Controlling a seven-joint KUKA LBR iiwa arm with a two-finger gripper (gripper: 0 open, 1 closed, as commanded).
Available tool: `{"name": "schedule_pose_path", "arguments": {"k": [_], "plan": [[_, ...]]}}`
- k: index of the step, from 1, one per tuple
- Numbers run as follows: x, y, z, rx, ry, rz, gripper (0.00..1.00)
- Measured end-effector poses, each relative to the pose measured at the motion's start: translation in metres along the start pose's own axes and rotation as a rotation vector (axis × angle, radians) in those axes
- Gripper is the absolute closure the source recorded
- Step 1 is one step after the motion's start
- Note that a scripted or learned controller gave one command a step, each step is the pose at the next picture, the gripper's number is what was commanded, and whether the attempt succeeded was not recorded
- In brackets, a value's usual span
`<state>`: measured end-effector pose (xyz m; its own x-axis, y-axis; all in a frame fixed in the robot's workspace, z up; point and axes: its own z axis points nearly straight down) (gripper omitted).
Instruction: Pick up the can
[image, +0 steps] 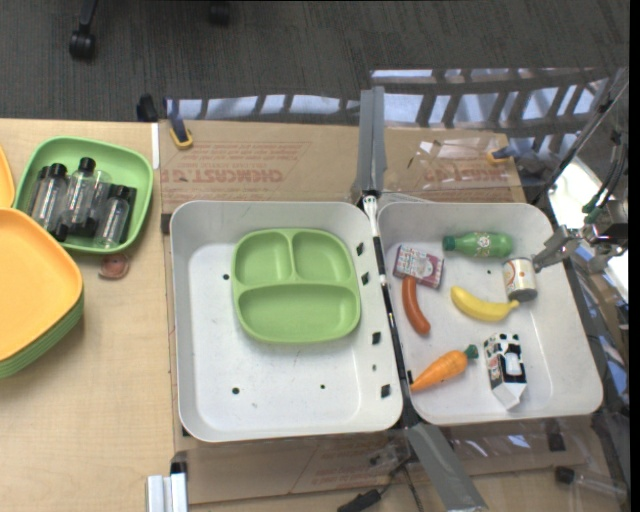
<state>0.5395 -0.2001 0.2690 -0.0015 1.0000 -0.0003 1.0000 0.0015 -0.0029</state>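
The can (519, 279), small, with a silvery end and a tan label, sits in the right bin (575, 330) near its right wall, just above the right tip of the banana (482, 304). My gripper (550, 255) reaches in over the right wall as a thin grey shape. Its tip lies just up and to the right of the can, close to it. Nothing is seen held in it.
The right bin also holds a green bottle (478, 243), a pink box (418, 265), a sausage (415, 305), a carrot (441, 369) and a small carton (506, 370). A green divided plate (296, 283) lies in the left bin (200, 390). Orange plates (35, 300) and a green tray of bottles (85, 192) stand on the table at left.
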Motion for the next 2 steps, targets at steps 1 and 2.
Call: {"name": "schedule_pose_path", "arguments": {"k": [1,2], "plan": [[0.001,0.060,0.099,0.000,0.000,0.023,0.00],[-0.007,0.072,0.179,0.002,0.010,0.105,0.00]]}}
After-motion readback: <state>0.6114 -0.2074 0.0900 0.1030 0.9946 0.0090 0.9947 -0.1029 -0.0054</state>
